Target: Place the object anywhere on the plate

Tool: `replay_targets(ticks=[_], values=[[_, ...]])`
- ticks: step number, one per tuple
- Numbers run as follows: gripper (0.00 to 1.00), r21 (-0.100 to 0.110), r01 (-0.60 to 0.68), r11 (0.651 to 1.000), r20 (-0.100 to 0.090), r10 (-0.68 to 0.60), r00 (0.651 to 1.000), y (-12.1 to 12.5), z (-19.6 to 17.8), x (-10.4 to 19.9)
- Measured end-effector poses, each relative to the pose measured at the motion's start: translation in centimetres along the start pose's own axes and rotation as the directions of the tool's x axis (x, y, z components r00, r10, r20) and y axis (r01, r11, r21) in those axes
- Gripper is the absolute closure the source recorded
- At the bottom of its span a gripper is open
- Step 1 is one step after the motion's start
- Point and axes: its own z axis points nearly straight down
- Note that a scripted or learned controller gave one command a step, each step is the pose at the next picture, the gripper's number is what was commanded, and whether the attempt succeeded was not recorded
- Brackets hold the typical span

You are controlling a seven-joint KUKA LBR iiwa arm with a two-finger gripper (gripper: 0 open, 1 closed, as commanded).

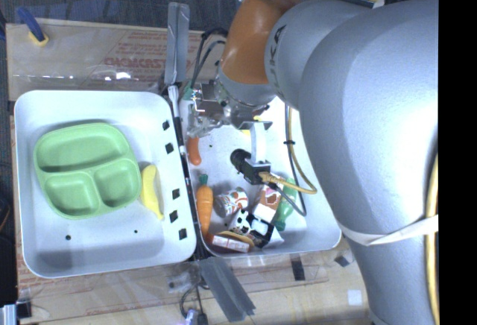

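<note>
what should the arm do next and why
Probably lower the gripper straight onto the small carrot just below it, by the right bin's left wall. The green plate in the left bin carries no toy, and the banana lies beside the plate, not on it, so something must be picked first.

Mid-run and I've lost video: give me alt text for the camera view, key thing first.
The gripper hangs over the right bin near the divider, above a pile of toy food including a carrot. In the left bin, a green sectioned plate has a yellow banana lying beside its right edge, not on it.
</note>
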Motion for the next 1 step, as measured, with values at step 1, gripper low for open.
replay_targets(ticks=[1], values=[[1.0, 0.0, -0.159, 0.987, 0.0, 0.159, 0.987, 2.05, -0.01, -0.71]])
